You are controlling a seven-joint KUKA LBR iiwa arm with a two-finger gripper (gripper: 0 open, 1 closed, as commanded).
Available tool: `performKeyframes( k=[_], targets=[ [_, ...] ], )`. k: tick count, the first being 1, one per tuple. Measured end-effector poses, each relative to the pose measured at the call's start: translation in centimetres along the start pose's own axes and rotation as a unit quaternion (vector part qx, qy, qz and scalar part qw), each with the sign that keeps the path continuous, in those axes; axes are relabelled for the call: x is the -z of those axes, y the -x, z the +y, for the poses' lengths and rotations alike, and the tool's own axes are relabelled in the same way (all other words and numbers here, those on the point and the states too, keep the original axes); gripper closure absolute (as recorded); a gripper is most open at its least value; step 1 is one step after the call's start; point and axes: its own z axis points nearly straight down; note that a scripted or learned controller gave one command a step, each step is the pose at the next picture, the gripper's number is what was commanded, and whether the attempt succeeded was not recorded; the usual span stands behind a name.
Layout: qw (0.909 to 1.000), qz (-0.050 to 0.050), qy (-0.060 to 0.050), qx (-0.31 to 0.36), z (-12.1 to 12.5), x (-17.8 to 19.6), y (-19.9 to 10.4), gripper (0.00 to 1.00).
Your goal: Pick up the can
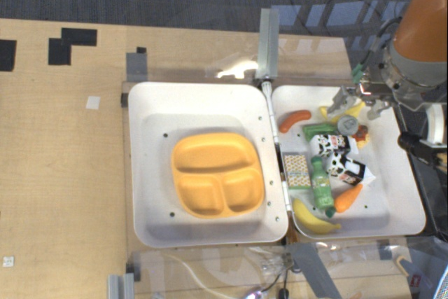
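The can (348,125) is small with a grey round top and stands upright in the back part of the right bin (413,210), beside a green box (322,129). My gripper (358,107) hangs just above and behind the can, open, with its fingers (339,102) spread to either side and nothing between them. A yellow item (354,110) lies under the gripper and is partly hidden by it.
The right bin also holds a red sausage (294,120), a cow-patterned carton (337,155), a green bottle (322,185), a carrot (348,198), a banana (315,219) and a cracker packet (297,171). The left bin (147,150) holds a yellow divided plate (213,174).
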Motion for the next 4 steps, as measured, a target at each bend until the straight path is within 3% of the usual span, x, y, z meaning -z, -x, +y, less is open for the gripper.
performKeyframes(
  k=[1,2,3,4],
  targets=[
    [0.9994,-0.001,0.002,-0.033,8.3,5.0,6.8,0.00],
    [0.9979,0.001,0.002,-0.065,4.0,14.2,-6.5,0.00],
    [0.9903,0.001,0.000,-0.139,7.8,14.8,-17.9,0.00],
    [0.9908,0.001,0.003,-0.136,7.9,16.1,-18.0,1.00]
  ],
)
